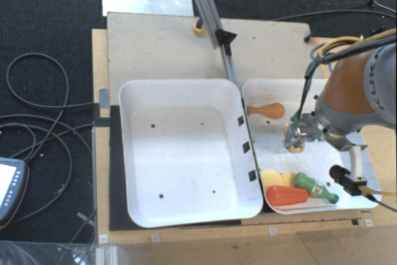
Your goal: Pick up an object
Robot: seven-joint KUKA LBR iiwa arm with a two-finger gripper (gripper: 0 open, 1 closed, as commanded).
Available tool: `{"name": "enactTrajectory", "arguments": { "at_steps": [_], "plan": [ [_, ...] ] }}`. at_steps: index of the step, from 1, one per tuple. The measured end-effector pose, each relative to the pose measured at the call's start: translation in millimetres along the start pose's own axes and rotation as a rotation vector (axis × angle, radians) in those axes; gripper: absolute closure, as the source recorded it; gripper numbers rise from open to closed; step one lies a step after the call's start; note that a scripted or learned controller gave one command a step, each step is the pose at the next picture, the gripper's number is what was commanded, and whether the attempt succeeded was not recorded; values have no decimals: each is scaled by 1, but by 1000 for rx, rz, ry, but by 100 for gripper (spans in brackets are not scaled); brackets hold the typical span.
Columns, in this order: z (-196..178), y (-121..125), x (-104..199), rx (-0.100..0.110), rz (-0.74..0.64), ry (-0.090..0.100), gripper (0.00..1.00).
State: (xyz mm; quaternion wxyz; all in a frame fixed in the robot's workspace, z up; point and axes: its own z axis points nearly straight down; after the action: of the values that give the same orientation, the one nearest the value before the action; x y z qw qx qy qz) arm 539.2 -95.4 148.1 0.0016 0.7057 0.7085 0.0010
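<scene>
From above, at a slant: pale wooden bench (161,46) bearing two shallow white plastic bins with rounded corners, side by side. Left bin (133,195) smooth, dotted with a few small dark specks. Right bin (260,87) holding an orange-brown drumstick shape (268,110) near the far wall, and at the near edge a huddle of three: a pale yellow rounded piece (274,179), a glossy red-orange pepper shape (286,195) and a green bottle shape (315,187), touching or nearly so. Grey arm with orange band reaching in from the right, metallic tool (296,136) low over the middle of the right bin, something small and tan just beneath it; cannot tell whether open, closed or gripping.
</scene>
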Motion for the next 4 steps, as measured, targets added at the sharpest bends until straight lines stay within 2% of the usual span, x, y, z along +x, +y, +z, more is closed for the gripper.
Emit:
{"name": "enactTrajectory", "arguments": {
  "at_steps": [2, 4],
  "plan": [
    [-102, 6, 9, -4, -2, 0, 100],
    [-103, 19, 108, 1, -7, 3, 100]
  ]
}}
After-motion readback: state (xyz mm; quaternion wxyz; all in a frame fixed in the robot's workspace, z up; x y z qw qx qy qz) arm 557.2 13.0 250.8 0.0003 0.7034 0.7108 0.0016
